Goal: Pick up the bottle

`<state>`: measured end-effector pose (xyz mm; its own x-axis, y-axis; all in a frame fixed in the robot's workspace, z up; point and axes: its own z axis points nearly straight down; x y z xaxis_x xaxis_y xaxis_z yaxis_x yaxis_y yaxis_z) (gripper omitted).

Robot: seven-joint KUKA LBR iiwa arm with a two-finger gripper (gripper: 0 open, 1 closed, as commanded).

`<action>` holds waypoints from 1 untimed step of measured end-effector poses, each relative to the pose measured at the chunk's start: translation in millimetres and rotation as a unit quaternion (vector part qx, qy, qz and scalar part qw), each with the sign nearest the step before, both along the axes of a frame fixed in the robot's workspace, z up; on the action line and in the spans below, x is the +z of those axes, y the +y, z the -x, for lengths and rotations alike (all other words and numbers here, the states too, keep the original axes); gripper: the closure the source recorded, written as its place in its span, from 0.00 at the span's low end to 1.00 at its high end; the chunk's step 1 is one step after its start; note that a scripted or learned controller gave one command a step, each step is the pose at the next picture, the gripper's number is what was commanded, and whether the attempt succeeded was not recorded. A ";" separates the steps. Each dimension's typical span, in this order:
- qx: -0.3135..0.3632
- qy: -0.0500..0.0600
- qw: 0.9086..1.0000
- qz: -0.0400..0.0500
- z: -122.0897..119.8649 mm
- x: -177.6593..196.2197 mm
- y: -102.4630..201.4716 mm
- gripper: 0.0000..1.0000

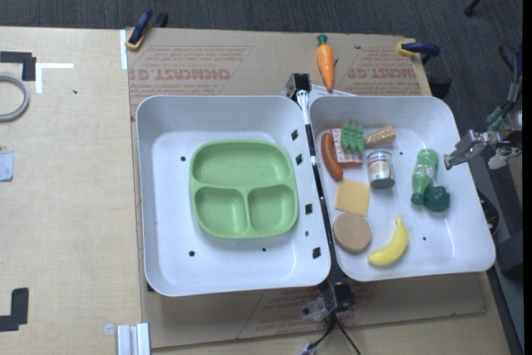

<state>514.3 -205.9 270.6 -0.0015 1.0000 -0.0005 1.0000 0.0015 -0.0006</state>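
a green bottle (pixel 424 170) lies in the right-hand bin (pixel 465 249), toward three o'clock from that bin's centre, a dark green lump (pixel 435 199) touching its lower end and a small can (pixel 381 169) just beside it at nine o'clock; the gripper (pixel 465 150) hangs over the bin's right rim, at about two o'clock from the bottle, near it but apart; how far its tips are spread cannot be told at this size, and nothing shows between them; the job looks to be at the approach stage, the bottle not yet touched; the next move would seem to call for travel toward eight o'clock, then a descent squarely over the bottle's body, clear of the lump; a green divided plate (pixel 243 189) sits in the left bin (pixel 158 204).
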 end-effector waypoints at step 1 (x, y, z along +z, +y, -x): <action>0.001 0.000 1.000 0.001 -0.5 9.5 -0.2 1.00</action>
